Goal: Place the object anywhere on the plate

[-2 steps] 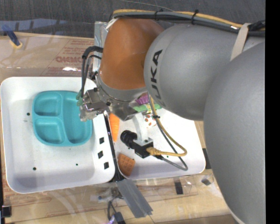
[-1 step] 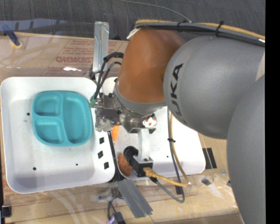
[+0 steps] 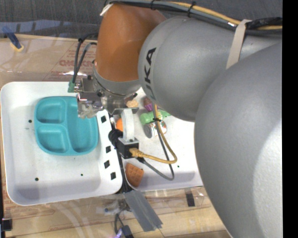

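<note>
A teal divided plate (image 3: 64, 125) with three compartments lies in the left white bin (image 3: 20, 182). My gripper (image 3: 87, 109) hangs over the plate's upper right corner, below the orange band (image 3: 121, 38) of the arm. Nothing lies in the plate's visible compartments. Small objects sit in the right bin (image 3: 184, 175), partly hidden by the arm: an orange piece (image 3: 118, 124), a green piece (image 3: 148, 117), a pink one (image 3: 148, 104) and a brown-orange object (image 3: 134, 174) near the front edge.
The grey arm (image 3: 213, 83) covers most of the right bin. A yellow cable (image 3: 161, 157) loops from the wrist over that bin. The ridge between the bins (image 3: 111, 162) carries black marks. Grey tape (image 3: 141, 209) lies on the bench in front.
</note>
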